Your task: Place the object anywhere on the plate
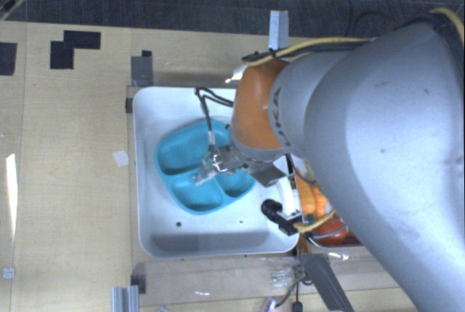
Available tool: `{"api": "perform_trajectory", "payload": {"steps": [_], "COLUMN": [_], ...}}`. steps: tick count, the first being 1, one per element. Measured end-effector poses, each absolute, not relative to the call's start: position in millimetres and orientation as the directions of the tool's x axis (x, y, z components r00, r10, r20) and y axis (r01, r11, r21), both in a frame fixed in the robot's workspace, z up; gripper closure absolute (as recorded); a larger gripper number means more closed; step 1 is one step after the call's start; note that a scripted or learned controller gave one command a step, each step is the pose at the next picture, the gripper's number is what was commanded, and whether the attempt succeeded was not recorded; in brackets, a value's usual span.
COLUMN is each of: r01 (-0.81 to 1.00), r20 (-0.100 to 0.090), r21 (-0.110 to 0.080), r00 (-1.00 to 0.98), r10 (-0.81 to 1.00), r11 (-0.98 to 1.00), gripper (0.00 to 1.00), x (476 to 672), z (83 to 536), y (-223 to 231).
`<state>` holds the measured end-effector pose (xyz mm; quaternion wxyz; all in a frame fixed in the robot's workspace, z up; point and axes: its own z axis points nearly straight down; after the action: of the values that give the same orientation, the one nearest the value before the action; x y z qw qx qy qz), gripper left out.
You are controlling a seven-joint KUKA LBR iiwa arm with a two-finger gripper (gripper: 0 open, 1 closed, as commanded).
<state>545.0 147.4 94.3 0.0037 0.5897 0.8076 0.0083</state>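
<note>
Blue plastic is forming the plate (182,152), which is lying flat in the white bin (156,230) on the worktop (73,172), so that it is presenting its open compartments to the arm (378,143) reaching in from the right. The hand (213,164) is hanging low over the plate, near the point where the dividers are meeting, a position that appears suited to a release onto it. Whether the hand is spread, pressed together or pinching anything cannot be told, since its tip is too small and blurred. The object is therefore not being located with certainty. Orange items (317,203) are showing to the right of the bin, partly hidden under the arm, and nothing loose is lying on the visible part of the plate. Count: one plate with three compartments, one hand, one arm. The orange items cannot be counted.
</note>
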Motion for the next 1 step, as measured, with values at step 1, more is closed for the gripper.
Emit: {"api": "perform_trajectory", "payload": {"steps": [1], "r01": [0.93], "r20": [0.0], "r21": [-0.042], "r00": [-0.366], "r10": [0.931], "r11": [0.366], "gripper": [0.0], "x": [602.3], "z": [89.3], "y": [190.3]}}
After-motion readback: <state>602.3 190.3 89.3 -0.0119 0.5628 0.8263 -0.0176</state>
